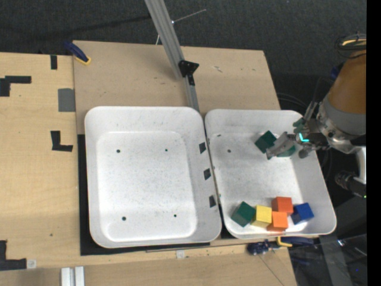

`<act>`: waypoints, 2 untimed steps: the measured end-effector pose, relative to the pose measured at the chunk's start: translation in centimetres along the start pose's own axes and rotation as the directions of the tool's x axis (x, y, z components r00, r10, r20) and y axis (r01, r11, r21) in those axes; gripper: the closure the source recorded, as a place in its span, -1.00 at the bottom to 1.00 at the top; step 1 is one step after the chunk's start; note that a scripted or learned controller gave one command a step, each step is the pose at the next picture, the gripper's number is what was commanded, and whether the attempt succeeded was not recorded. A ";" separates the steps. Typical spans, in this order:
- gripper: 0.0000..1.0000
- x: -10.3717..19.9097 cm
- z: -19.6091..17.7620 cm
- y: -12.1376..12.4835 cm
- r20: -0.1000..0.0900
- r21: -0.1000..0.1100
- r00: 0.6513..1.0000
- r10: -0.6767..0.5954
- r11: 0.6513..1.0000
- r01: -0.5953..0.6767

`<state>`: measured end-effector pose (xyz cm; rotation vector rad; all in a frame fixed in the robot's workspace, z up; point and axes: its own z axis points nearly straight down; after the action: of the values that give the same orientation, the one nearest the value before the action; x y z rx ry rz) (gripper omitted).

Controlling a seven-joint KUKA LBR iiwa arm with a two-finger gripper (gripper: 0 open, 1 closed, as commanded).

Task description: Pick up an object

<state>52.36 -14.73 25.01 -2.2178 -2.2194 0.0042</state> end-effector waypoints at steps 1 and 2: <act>-1.00 0.0 -0.2 0.1 0.001 -0.003 1.000 -0.001 1.000 0.001; -1.00 0.2 4.2 0.0 0.001 0.001 1.000 0.000 1.000 0.000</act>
<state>52.35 -14.55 20.85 -2.2175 -2.2193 0.0063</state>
